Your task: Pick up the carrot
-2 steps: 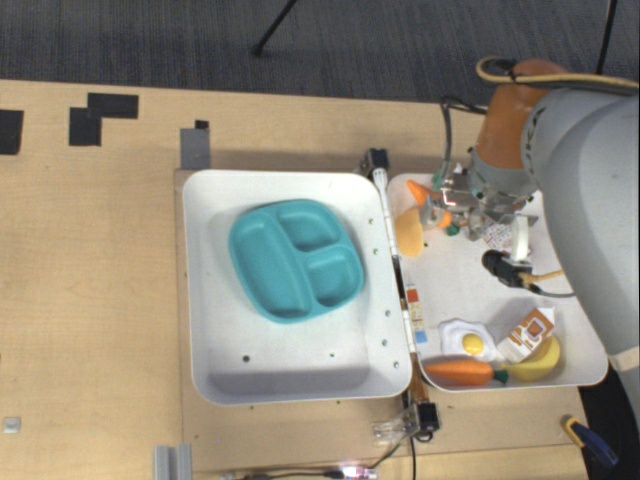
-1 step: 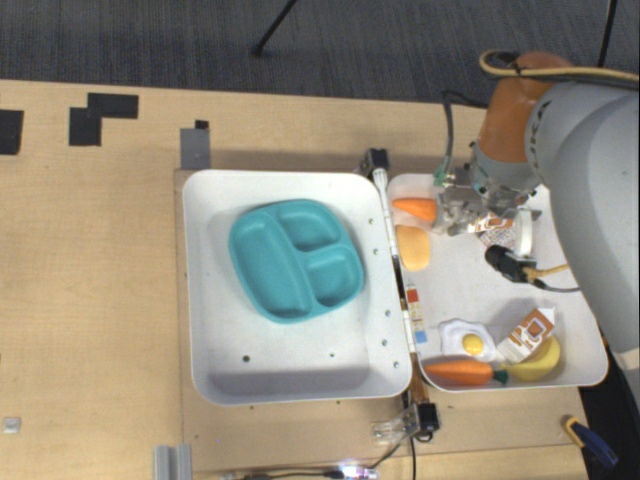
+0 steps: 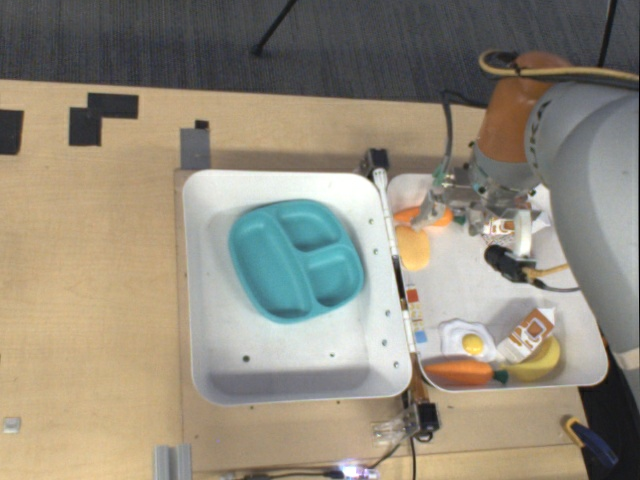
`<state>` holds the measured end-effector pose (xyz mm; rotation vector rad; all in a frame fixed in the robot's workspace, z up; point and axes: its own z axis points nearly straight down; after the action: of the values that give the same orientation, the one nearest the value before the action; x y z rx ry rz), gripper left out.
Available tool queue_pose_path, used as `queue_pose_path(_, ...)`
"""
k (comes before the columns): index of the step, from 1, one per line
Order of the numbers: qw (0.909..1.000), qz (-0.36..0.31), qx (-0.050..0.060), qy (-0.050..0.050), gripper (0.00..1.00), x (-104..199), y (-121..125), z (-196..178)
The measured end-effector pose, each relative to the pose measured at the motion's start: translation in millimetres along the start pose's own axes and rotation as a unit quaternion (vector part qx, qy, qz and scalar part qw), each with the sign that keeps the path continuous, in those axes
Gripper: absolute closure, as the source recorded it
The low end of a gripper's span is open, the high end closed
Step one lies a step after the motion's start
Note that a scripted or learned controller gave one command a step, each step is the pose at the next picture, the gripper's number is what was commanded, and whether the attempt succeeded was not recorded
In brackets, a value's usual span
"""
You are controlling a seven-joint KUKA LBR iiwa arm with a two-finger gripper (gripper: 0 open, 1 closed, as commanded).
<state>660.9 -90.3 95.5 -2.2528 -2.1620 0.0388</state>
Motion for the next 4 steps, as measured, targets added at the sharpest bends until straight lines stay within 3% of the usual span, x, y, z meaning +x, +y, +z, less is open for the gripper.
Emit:
queue_pose_path(1, 0.9881, 0.154, -0.001, 0.004, 0.00, 8.5, 3.5, 12.3)
queue_pose_path(2, 0.9887, 0.149, -0.008, 0.002, 1.00, 8.6, 6.3, -0.6)
queue_pose_path(3, 0.9890, 0.148, -0.006, 0.002, 0.00, 9.3, 5.6, 0.2)
queue_pose_path(4, 0.9894, 0.145, -0.008, 0.001, 1.00, 10.2, 6.9, -11.8)
